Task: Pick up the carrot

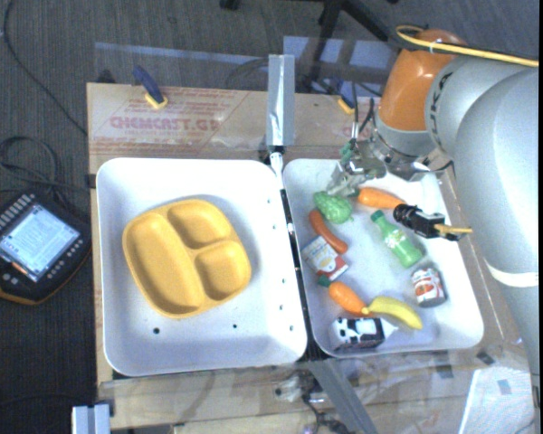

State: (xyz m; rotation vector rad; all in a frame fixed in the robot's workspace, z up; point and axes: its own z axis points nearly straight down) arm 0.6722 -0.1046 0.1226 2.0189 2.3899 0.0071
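The gripper [351,172] hangs over the far end of the right bin [462,328]; whether it is spread or pressed together cannot be told. The carrot [379,198] lies just to its right, touching nothing of it, with a green vegetable [333,207] just nearer beneath it. A yellow divided tray [188,256] sits in the left bin [118,333].

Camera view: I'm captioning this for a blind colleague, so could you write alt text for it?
The grey arm's gripper hovers at the far end of the right bin, over a green vegetable and beside a carrot. That bin also holds another carrot, a banana and a green bottle; the left bin holds a yellow divided tray.
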